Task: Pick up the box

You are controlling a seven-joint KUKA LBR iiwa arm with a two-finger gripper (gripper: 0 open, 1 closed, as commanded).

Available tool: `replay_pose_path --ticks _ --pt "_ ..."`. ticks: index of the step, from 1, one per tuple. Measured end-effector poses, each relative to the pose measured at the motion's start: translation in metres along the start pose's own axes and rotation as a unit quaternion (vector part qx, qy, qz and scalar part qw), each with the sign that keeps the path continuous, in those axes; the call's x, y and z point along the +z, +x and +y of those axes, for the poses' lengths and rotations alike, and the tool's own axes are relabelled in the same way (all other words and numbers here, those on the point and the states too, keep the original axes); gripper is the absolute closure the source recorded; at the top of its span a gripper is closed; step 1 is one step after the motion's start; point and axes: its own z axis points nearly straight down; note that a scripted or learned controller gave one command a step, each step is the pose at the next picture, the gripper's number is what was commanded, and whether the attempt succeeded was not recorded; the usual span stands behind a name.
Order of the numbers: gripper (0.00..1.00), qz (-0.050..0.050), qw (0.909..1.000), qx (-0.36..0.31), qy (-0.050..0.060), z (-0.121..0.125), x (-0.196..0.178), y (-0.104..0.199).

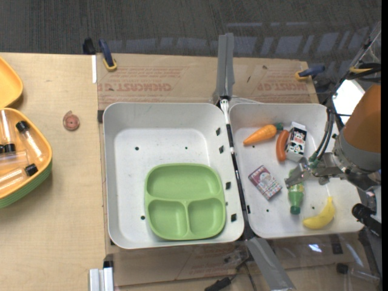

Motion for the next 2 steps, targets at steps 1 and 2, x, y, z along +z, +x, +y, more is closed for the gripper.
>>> replay_pose_path --ticks 1,2 --pt "0.0 -0.001 0.9948 -0.102 -0.004 0.05 0.087 0.023" --pt "1.0 -0.002 0.995 -0.1 -0.006 0.051 0.077 0.022"
